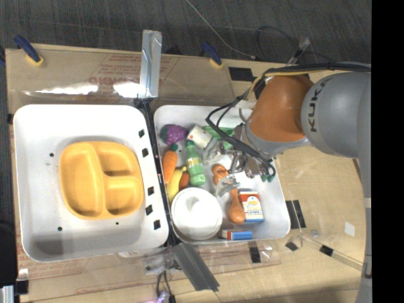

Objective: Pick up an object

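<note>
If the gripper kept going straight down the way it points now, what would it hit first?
Probably the small orange-brown toy in the right bin, which lies right under the gripper. Depth is hard to judge from this slant, so the green bottle beside it is possible.

We see a thick, rounded grey metal arm [338, 109] with dark "KUKA" lettering on its casing. Next to the lettering sits a glossy orange band [279, 109] — domed and smooth. Thin black cables [228, 109] loop out beside it, and below hangs a small metallic two-finger gripper [228, 180] — a cluster of silvery and dark parts.
</note>
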Action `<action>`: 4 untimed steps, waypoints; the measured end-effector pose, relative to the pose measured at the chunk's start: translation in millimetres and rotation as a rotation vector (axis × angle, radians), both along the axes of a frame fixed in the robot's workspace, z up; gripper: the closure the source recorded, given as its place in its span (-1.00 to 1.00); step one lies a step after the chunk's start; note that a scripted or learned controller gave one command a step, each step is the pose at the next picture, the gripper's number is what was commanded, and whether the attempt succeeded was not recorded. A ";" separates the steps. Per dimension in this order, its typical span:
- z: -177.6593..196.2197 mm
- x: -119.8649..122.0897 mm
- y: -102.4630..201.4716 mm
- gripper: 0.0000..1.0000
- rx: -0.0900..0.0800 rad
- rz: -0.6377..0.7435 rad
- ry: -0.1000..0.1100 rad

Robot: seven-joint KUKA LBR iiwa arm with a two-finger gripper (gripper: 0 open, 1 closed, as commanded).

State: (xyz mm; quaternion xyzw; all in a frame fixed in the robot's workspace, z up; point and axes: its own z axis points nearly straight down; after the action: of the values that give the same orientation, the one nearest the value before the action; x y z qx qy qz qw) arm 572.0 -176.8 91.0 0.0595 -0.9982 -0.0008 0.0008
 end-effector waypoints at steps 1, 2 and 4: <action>2.0 -12.9 5.3 -1.00 -0.005 -0.100 -0.007; 2.4 -9.3 14.5 -1.00 -0.006 -0.122 -0.008; 12.0 -15.0 40.4 -1.00 -0.014 -0.387 -0.053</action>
State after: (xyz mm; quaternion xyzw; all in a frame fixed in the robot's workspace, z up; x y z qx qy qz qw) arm 557.0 -136.4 103.0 -0.1333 -0.9907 0.0077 -0.0252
